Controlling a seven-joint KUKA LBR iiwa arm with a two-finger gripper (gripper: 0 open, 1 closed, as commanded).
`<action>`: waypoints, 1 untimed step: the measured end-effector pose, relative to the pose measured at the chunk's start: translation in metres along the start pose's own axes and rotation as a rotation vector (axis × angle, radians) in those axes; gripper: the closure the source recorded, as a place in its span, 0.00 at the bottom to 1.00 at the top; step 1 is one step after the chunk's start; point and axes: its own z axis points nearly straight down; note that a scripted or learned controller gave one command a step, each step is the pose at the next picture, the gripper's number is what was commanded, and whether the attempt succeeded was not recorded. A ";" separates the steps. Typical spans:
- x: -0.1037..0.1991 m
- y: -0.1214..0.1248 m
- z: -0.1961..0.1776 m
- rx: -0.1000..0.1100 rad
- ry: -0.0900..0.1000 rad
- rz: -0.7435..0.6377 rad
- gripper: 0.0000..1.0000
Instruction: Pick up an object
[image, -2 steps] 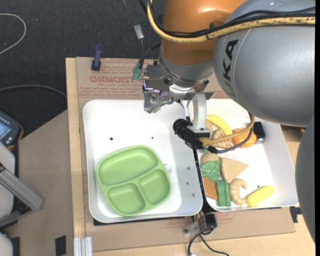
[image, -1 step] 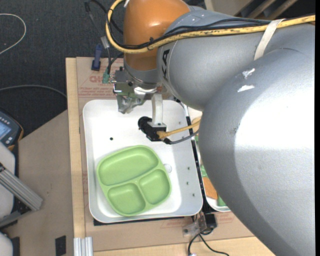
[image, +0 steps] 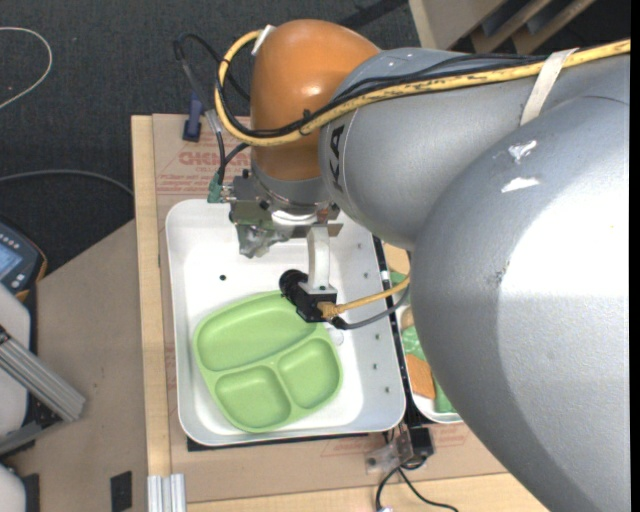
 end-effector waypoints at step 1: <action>-0.038 -0.065 -0.016 0.001 0.000 0.003 1.00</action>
